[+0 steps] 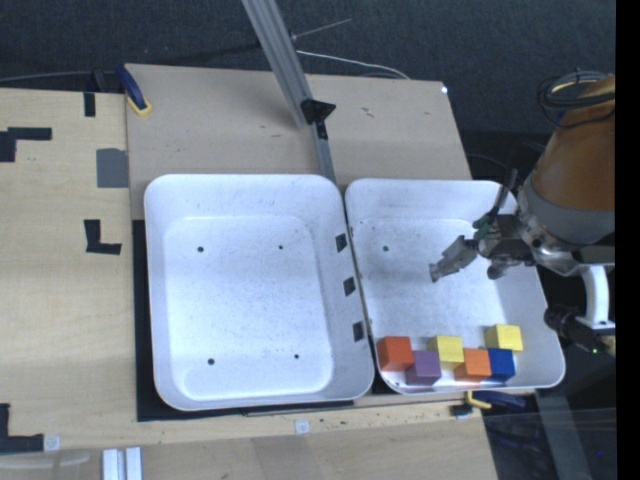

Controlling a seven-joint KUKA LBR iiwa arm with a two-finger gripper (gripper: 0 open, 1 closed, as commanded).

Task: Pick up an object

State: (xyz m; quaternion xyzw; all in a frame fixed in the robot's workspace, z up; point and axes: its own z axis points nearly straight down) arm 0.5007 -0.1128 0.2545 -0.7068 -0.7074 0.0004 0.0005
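Several small blocks lie along the near edge of the right bin (420,208): a red-orange block (396,351), a purple block (427,366), a yellow block (449,348), an orange block (477,362), a blue block (501,364) and a second yellow block (507,336). My gripper (466,270) hangs over the middle of the right bin, above and behind the blocks. It is open, with nothing between its fingers (448,262). The arm's orange band (577,163) stands at the right edge.
The left bin (160,268) lies beside the right one, joined by dark clips (349,285). A slanted metal rail (280,48) runs from the top down to the bins' shared corner. Black tape marks (95,235) dot the wooden bench.
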